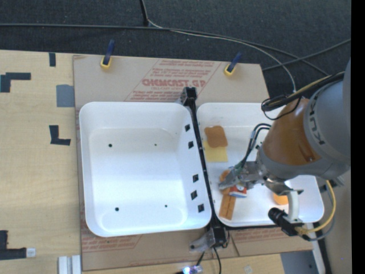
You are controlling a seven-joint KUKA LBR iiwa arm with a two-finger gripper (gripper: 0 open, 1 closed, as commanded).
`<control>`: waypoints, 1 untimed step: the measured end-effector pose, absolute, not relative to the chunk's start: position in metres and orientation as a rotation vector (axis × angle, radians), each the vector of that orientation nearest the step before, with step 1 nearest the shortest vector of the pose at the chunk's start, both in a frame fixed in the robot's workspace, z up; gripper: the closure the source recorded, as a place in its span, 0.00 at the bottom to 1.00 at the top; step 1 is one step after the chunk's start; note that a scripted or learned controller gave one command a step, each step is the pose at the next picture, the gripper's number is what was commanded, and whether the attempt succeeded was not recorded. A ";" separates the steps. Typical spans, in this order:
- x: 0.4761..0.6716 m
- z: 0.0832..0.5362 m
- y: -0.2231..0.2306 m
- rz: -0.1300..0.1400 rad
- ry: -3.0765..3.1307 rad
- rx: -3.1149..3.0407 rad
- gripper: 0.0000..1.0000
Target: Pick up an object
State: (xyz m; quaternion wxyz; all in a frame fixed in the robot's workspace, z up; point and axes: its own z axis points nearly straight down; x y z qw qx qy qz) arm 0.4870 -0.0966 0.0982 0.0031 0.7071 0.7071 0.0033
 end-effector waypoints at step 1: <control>0.522 0.189 -0.027 0.011 2.230 2.207 1.00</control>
